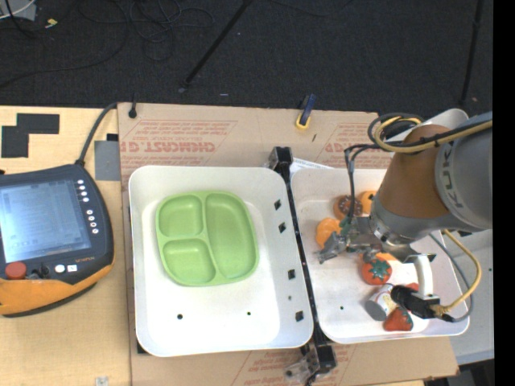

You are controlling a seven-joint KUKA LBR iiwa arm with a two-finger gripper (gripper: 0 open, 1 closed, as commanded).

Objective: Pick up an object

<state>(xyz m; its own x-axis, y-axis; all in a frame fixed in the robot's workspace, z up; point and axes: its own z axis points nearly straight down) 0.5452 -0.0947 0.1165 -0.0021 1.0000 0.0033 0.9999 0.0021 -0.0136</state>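
Camera view, from above at a slant. You see the arm (418,187) reaching in from the right over the right bin (338,312), its brown-orange band above the wrist. The gripper (336,246) sits low over the left-centre of that bin. You cannot tell whether it is released, clenched or grasping anything; the wrist hides too much. Candidate things for the pick all lie in the right bin. An orange round piece (326,230) is just beside the gripper, on its far-left side; you cannot tell if they touch. A second orange piece (368,201) lies nearer the back wall, partly hidden by the arm, with a dark brownish piece (346,207) just beside it. A red-orange tomato-like piece (375,272) with a green top lies near the gripper, on its right. Toward the front edge lie a red strawberry-like piece (397,321) and, just beside it, a white-and-brown piece (381,304). The left bin (161,312) holds a green three-compartment plate (208,238), lying flat, well apart from the gripper. Both bins rest on a cardboard sheet (201,131). A teach pendant (48,232) lies left of the bins. A blue-and-yellow clamp (304,112) sits at the cardboard's far edge.
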